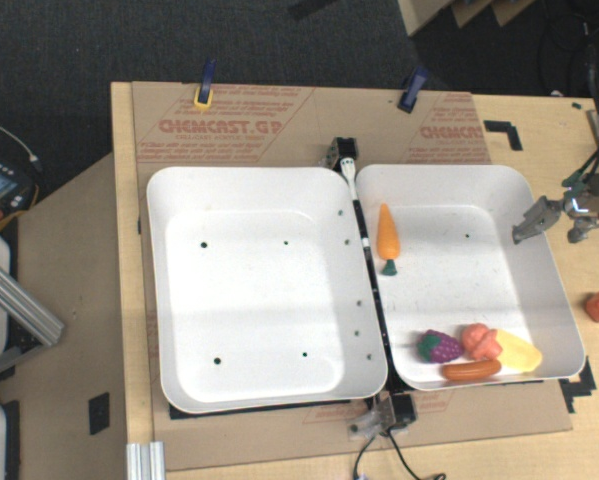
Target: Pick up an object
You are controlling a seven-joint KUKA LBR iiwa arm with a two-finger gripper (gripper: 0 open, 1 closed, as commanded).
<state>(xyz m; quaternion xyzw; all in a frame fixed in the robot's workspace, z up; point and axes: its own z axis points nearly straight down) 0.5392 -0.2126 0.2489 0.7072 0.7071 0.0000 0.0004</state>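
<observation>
The right bin (pixel 499 183) holds several toy foods. An orange carrot (pixel 387 232) with a green tip lies upright along its left wall. At the front, purple grapes (pixel 440 347), a pink-orange piece (pixel 482 341), a yellow piece (pixel 519 352) and a red-orange sausage (pixel 470 371) are packed close together. My gripper (pixel 552 228) hangs over the bin's right rim, far from the carrot and above the front cluster in the view. Its two grey fingers stand apart, open, with nothing between them.
The left bin (pixel 169 268) lies beside the right one, with a black divider strip (pixel 364 258) between them. Both rest on a cardboard sheet (pixel 279 118) held by clamps at the back. A small orange-red thing (pixel 597 306) shows at the right edge.
</observation>
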